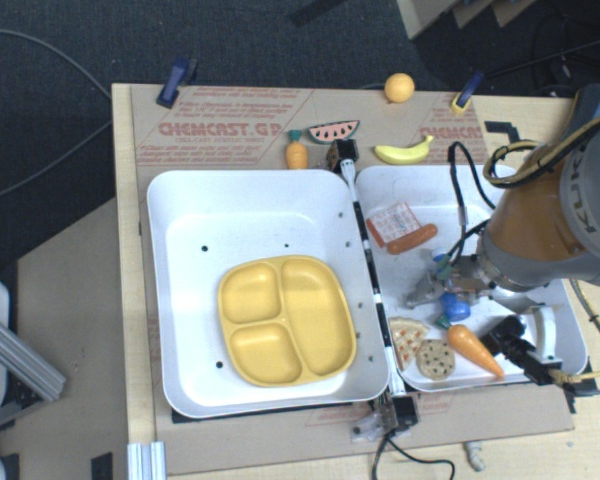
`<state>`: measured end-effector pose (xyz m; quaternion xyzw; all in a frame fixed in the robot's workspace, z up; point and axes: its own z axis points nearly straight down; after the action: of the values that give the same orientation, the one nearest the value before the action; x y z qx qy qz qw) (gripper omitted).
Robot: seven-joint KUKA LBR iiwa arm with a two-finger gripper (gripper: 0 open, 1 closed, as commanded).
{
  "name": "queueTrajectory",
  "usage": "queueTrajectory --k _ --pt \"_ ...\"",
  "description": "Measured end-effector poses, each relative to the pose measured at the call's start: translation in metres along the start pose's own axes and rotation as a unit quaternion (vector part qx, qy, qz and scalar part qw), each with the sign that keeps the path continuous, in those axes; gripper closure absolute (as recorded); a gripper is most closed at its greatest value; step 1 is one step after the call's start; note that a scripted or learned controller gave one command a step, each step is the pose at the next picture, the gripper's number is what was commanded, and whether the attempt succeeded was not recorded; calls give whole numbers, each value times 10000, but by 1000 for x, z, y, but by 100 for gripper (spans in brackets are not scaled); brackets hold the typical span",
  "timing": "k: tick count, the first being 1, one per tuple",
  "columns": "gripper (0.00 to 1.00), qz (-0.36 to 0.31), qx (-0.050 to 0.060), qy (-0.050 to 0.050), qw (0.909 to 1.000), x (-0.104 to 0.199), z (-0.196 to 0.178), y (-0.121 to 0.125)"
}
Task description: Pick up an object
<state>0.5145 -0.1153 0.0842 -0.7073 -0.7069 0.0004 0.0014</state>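
1. where the gripper [442, 288] hangs over the right bin [425, 186], we see a small blue toy [450, 310] right under it. the toy is bright blue, rounded and glossy, and it lies on the white floor near the middle of the bin.
2. just in front of the blue toy lies an orange carrot [474, 350], its thin end pointing toward the bin's front right corner. a round cookie [435, 359] and a pizza slice [408, 336] lie to the carrot's left, near the wall shared with the left bin [180, 268].
3. farther back in the right bin, a sausage [416, 238] rests against a red-and-white packet [390, 220], well apart from the blue toy.
4. the gripper covers the top of the blue toy, so we cannot make out its whole shape or what it depicts.
5. we cannot tell whether the gripper is spread or closed, nor whether it touches the blue toy. grey metal, cables and shadow run together there.
6. the arm [540, 223] reaches in from the right, with its orange band over the right bin's right half. its wrist is turned down and to the left, toward the bin's middle, and its upper part is cut off by the picture's edge.
7. in the left bin a yellow plate [285, 320] with three compartments lies flat, well apart from the gripper.
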Motion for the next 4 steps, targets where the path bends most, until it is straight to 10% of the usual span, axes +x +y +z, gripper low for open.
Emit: queueTrajectory --k 2,3,4 --pt "0 0 -16 -9 10000 -3 0 -29" --pt "100 3 -21 -13 10000 -3 -10 -29" --pt "0 3 -19 -12 10000 -3 -9 -29"
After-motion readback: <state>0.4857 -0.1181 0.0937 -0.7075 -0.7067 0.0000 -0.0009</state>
